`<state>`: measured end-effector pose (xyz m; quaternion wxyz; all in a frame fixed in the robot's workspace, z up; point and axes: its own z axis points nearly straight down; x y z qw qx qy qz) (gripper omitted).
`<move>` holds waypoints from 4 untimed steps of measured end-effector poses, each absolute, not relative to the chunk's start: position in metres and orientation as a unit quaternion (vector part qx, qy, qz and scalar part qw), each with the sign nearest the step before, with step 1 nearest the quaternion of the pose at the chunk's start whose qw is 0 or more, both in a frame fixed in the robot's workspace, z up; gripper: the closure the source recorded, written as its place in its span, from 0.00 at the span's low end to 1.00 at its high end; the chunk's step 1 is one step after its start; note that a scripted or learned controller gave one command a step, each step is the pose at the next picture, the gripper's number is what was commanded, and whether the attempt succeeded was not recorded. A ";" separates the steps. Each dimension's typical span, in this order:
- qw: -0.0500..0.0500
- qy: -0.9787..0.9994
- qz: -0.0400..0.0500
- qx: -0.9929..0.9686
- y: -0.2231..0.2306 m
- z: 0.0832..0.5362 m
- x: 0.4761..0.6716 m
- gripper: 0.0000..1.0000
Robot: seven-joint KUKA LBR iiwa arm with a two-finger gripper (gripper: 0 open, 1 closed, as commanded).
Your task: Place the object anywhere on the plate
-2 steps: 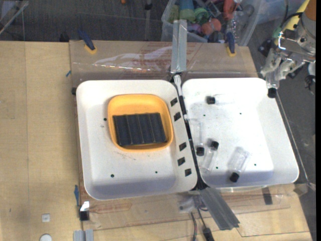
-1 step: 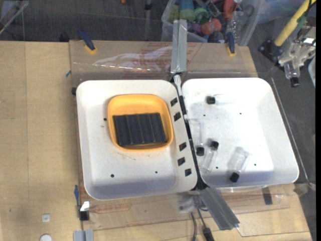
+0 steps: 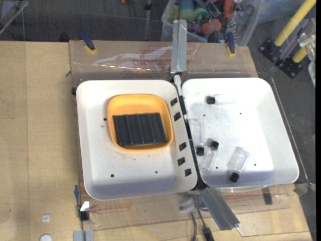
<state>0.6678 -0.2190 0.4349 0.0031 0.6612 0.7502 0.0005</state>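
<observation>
We can't tell colours, shapes, cables, screws or markings of the robot body from this frame; nothing to report on it.

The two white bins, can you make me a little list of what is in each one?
left bin: orange plate
on plate: dark ribbed block, lying flat
right bin: several small clear tubes with black caps
tubes: scattered, mostly near the front
divider: strip with black marks between bins
</observation>
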 end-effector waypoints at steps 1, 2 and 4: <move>0.003 0.833 0.000 0.554 -0.221 0.436 0.668 1.00; 0.002 0.906 0.000 0.424 -0.221 0.436 0.668 1.00; 0.002 0.994 0.001 0.107 -0.222 0.437 0.656 1.00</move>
